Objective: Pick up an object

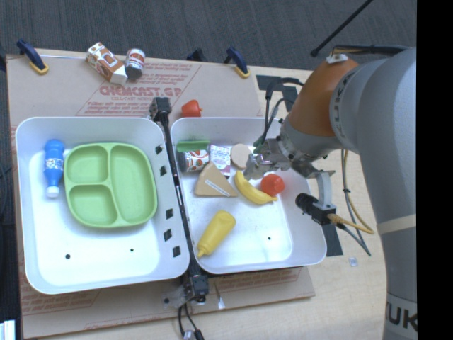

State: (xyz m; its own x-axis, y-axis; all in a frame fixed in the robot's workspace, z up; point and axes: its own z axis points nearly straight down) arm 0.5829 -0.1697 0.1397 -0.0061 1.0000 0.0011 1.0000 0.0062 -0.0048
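From my seat the claw [256, 163] sits low over the right bin [304, 250], in the crowded upper middle of it, just beside the banana [253, 191] and the red tomato [272, 184], and I cannot tell whether it is apart or together because the wrist hides its tips. Nothing I can see is gripped, so I judge the pick not yet made. The nearest candidates lie packed together: the banana touches the tomato, with the cheese wedge [213, 183] and a small white packet [221, 155] close on the left. If I were guiding this, I would come straight down on the banana's middle, closing across its narrow width, and keep clear of the tomato so it does not roll off. The yellow mustard bottle [214, 233] lies apart lower in the bin and would be an easier target. The left bin [42, 261] holds a green divided plate [111, 184] and a blue bottle [54, 165].
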